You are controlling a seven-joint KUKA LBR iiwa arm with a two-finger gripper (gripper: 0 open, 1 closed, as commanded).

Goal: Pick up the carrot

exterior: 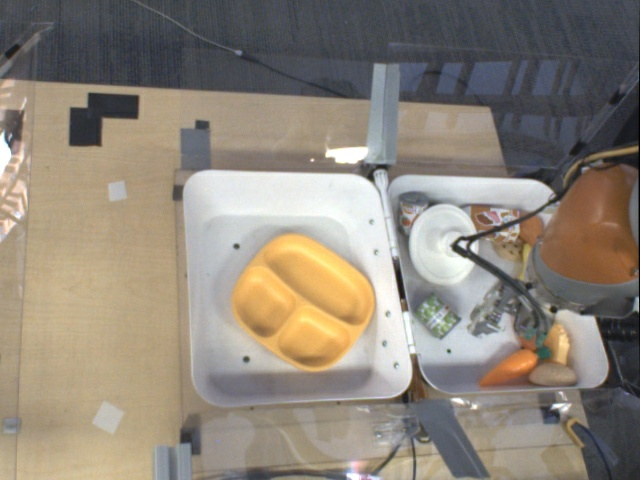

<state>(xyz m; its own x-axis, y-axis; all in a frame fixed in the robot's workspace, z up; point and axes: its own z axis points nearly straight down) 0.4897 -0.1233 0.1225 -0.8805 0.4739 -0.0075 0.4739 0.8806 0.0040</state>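
Carrot (510,367) down in right bin's (440,376) near corner, beside a beige lump (552,373), not picked up yet. Claw (495,315) low just above, ready to grab; wide or narrow, cannot tell.

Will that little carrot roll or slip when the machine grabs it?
The carrot looks smooth and tapered, so it may slip toward its thin end. Being round, it could roll, though the potato-like piece touching it may block that. It is probably a light, stiff toy.

Grey arm (575,283) with orange band (597,228), black cables (500,230).
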